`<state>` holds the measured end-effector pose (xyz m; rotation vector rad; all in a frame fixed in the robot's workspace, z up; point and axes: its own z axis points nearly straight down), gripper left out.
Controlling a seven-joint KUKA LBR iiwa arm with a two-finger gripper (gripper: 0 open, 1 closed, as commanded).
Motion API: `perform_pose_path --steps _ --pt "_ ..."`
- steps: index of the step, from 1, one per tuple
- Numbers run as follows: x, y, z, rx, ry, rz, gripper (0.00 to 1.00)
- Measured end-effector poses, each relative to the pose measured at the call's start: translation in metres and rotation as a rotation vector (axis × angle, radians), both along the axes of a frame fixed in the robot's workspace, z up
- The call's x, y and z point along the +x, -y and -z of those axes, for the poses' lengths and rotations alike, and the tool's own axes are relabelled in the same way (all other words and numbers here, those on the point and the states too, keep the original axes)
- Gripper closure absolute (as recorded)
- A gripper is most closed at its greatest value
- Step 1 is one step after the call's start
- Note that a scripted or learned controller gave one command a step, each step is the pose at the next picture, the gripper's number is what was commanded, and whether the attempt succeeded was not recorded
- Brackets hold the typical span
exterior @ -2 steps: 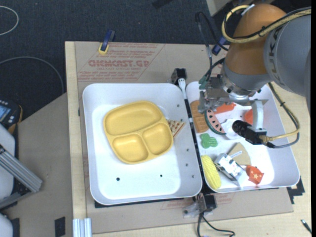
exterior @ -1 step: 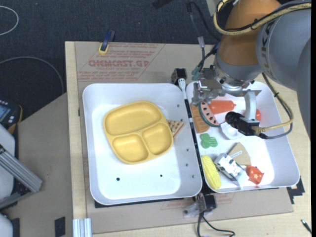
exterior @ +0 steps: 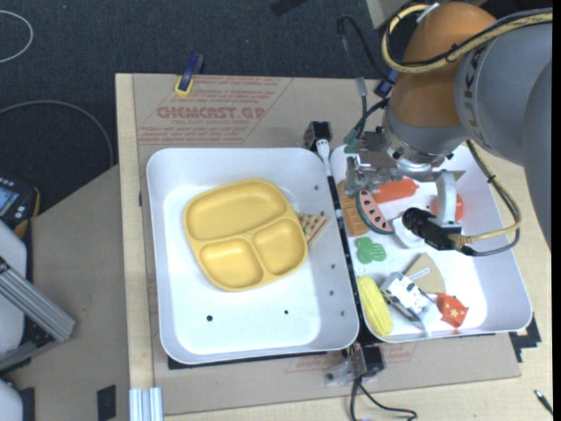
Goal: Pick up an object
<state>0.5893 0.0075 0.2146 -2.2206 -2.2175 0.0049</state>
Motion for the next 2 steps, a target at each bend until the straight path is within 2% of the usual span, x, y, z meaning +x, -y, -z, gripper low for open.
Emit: perform_pose_path --steps 1,2 --pt "0.007 -0.002 -0.016 0.0 0.008 -0.003 1.0" --pt "-0.004 0.0 0.0 0.0 0.0 0.0 1.0"
